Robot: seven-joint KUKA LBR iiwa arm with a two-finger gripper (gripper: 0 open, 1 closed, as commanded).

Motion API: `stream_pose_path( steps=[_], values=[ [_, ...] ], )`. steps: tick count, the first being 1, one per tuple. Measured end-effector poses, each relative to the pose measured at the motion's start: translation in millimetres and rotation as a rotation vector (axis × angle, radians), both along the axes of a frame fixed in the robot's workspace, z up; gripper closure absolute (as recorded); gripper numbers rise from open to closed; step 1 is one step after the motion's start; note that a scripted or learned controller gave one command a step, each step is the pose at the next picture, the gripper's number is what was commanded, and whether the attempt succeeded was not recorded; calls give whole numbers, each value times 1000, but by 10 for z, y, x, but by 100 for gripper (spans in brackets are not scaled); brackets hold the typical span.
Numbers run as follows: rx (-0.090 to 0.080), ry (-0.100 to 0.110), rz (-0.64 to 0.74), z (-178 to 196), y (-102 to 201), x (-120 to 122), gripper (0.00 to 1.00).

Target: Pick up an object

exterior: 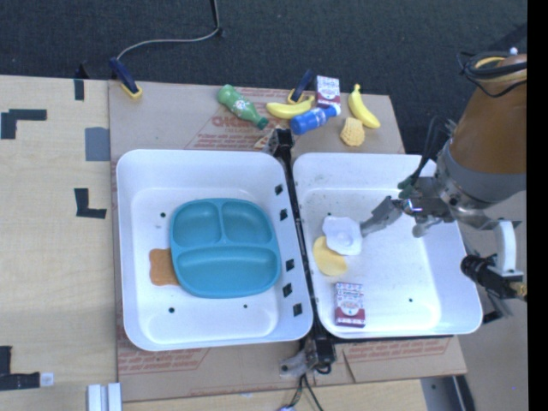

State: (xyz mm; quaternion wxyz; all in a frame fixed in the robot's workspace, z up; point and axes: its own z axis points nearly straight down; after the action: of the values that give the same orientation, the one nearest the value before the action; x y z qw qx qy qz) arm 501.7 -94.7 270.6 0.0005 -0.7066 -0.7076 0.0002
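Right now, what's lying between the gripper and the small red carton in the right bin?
In the camera view, a white piece and a yellow piece lie between the gripper and the carton, on the right bin.

A robotics lab is showing here: an industrial arm (488,144) is reaching over two white bins (137,229) sitting on a cardboard-covered bench (171,118), plastic toy food (295,108) is lying along its far edge, and a cable (205,15) is trailing across dark carpet.

A grey robot arm (479,174) with a broad orange band, black cables looped over it, and a slim grey metal gripper (374,223).
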Motion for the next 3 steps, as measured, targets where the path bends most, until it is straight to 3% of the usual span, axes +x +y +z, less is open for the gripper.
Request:
stream_pose_path(
  steps=[1, 2, 3],
  values=[
    [0, 2, 0, -872, 460, 514, 0],
    [-1, 0, 0, -867, 239, 1180, 0],
    [-1, -1, -1, -1831, -67, 1253, 0]
  ],
)
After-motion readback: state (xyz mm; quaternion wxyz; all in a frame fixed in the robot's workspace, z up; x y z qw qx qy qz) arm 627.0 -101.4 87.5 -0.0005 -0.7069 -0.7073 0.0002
